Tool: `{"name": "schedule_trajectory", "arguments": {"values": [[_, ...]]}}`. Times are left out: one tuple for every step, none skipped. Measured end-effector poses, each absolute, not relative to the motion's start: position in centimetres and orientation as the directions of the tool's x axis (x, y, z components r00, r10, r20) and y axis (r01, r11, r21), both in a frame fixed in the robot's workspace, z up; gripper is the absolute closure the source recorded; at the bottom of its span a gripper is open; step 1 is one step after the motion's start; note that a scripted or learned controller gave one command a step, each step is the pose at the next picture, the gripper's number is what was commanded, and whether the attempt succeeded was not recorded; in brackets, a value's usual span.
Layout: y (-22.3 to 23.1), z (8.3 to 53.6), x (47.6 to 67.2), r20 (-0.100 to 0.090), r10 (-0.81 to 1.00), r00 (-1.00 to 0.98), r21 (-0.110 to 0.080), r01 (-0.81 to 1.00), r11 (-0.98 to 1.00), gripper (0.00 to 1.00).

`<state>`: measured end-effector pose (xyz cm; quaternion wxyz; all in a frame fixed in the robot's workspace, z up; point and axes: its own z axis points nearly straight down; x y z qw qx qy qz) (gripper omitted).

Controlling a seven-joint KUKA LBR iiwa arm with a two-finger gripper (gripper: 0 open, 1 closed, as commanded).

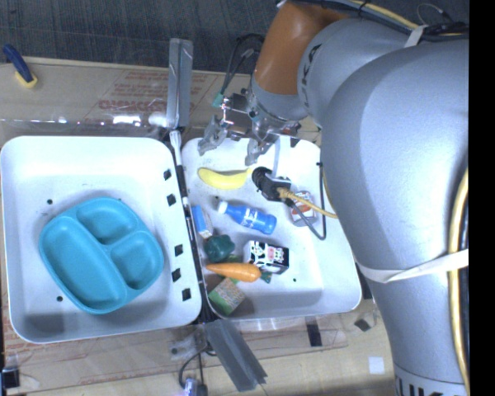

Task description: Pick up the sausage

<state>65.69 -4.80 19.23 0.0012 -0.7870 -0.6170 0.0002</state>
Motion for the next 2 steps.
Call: {"name": "schedule_trajectory", "arguments": {"values": [[-4.7,20.2,65.7,0.0,0.973,0.231,-0.004,0.973,-0.231,1.0],[-9.7,10.1,55.9,0.002,0.991,-0.134,-0.005,0.991,0.134,1.0]]}}
